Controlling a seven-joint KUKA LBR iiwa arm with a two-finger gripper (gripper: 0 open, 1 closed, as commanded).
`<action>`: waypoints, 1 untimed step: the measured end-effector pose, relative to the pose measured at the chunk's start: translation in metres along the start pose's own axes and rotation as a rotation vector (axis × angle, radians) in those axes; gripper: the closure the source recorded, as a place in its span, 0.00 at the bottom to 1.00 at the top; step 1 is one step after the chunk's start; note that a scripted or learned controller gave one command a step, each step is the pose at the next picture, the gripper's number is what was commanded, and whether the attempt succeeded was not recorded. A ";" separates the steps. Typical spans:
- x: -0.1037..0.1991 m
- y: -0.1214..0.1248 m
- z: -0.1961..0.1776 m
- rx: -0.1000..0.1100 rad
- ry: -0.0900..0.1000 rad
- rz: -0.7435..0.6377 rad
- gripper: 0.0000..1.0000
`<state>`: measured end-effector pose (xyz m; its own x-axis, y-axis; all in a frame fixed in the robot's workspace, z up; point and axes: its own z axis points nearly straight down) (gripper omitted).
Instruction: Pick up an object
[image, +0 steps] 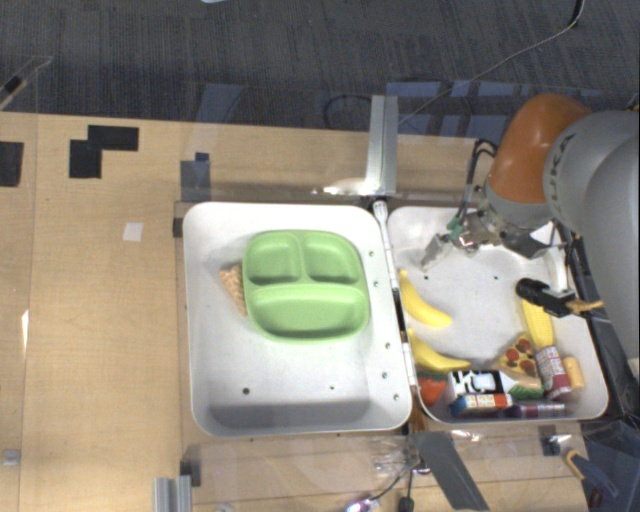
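- Gripper (447, 243) hovers over the rear of the right bin (598, 400); whether its fingers are spread or closed cannot be told, and nothing is seen between them.
- Nearest object: a banana (421, 303) just below it; a second banana (436, 355) lies further down.
- Green divided plate (303, 283) sits to its left, in the left bin (215, 390).

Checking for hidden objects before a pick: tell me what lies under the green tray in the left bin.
A tan, speckled flat item pokes out from under the green tray's left edge. The rest of it is covered, so I cannot identify it.
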<state>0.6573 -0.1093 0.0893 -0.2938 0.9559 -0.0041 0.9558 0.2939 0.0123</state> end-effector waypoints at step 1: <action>0.007 0.017 0.001 0.005 0.001 0.082 0.00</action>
<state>0.6712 -0.0973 0.0887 -0.2144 0.9767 -0.0027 0.9767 0.2144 0.0078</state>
